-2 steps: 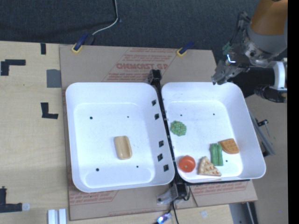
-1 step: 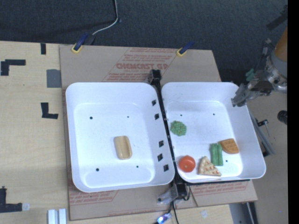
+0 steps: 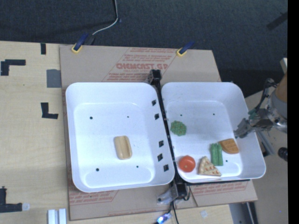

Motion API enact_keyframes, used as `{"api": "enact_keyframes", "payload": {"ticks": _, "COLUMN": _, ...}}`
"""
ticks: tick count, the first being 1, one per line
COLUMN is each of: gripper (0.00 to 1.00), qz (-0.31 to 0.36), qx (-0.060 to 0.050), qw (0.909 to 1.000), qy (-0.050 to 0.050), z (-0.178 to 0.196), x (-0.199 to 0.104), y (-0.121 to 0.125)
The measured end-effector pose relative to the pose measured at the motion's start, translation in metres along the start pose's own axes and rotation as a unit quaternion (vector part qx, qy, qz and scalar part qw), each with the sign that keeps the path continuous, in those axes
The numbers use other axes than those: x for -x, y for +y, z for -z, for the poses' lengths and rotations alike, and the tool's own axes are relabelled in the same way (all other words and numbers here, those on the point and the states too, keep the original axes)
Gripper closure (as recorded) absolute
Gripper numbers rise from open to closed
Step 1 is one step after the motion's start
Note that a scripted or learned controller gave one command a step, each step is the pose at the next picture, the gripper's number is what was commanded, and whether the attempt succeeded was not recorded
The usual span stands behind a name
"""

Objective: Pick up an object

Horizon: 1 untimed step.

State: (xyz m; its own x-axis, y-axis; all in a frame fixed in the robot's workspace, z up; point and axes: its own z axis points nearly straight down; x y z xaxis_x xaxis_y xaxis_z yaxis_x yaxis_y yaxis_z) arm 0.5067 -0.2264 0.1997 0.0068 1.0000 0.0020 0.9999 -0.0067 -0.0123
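Note:
The right bin (image 3: 233, 93) holds a green broccoli floret (image 3: 178, 128), a red tomato (image 3: 187, 163), a pizza slice (image 3: 208, 167), a green pod-like piece (image 3: 216, 154) and an orange-brown bread piece (image 3: 229, 146). A tan bread roll (image 3: 123, 147) lies in the left bin (image 3: 74, 125). My gripper (image 3: 241, 129) hangs over the right bin's right rim, just above and to the right of the orange-brown piece. It is small and dark, and nothing shows in it.
The two bins touch along a central seam with black clips (image 3: 161, 143). They rest on a cardboard sheet (image 3: 140, 64) held by yellow-blue clamps (image 3: 79, 43). A white cable (image 3: 110, 22) trails at the back. The arm's wrist (image 3: 275, 111) is at the right edge.

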Motion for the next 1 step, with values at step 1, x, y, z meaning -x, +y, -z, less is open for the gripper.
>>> {"api": "enact_keyframes", "payload": {"ticks": 1, "gripper": 1.0, "qz": 0.005, "qx": 0.006, "qw": 1.0, "qy": -0.002, "z": -0.0425, "x": -0.0037, "y": 0.0556}}
